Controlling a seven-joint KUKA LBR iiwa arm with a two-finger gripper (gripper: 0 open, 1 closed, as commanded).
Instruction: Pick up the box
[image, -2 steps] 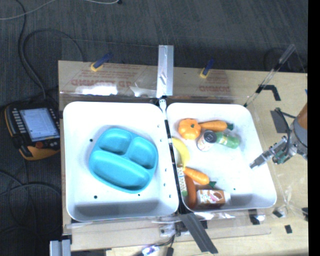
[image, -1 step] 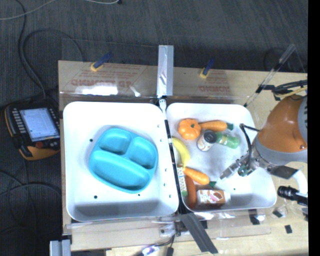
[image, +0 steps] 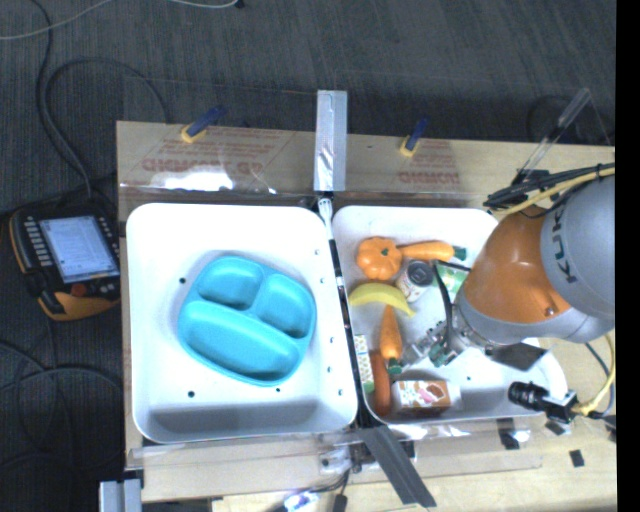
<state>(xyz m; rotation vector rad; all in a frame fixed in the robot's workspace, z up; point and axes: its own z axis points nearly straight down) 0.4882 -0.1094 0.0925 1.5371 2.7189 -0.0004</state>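
The box (image: 421, 396), a small brown and red carton, lies on its side near the front wall of the right bin (image: 520, 385). My gripper (image: 432, 347) hangs low in that bin, just behind and above the box, under the arm's orange band (image: 510, 275). The box looks apart from the gripper and rests on the bin floor. The wrist hides much of the bin's right half.
In the right bin are also a small orange pumpkin (image: 379, 257), a banana (image: 380, 296), a carrot (image: 389, 335) beside the gripper and another carrot (image: 430, 250) at the back. The left bin (image: 150, 400) holds a blue divided tray (image: 247, 315). A teach pendant (image: 65, 255) lies off the bench at left.
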